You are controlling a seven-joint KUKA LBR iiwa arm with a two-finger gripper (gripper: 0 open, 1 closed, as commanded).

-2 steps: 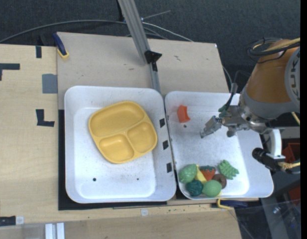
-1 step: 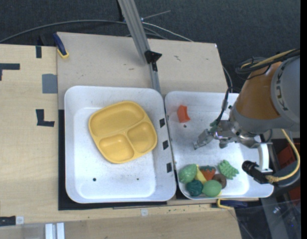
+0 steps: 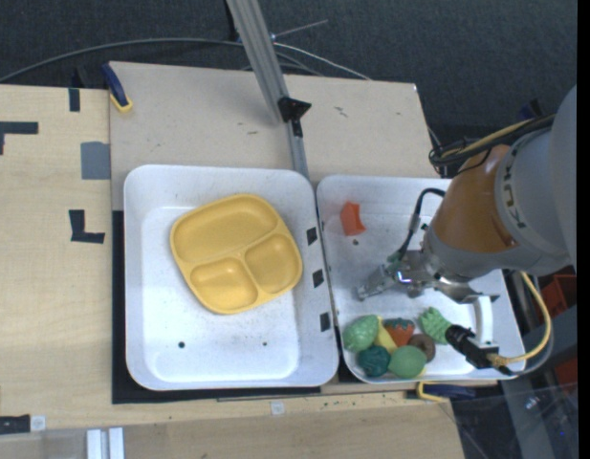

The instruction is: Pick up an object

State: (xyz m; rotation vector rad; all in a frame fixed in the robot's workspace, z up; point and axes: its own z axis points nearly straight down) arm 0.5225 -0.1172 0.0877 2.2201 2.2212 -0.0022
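Here, the end effector (image 3: 376,285), its grip state impossible to tell, hangs low in the right bin (image 3: 390,194), apparently targeting the toy foods (image 3: 390,344) clustered along its near wall.

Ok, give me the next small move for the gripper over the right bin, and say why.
Probably lower toward the front of the right bin and onto the cluster of small toys. The gripper hangs above bare bin floor with nothing seen between its fingers, while the toys lie just nearer the front edge. The orange block sits alone further back, a possible alternative.
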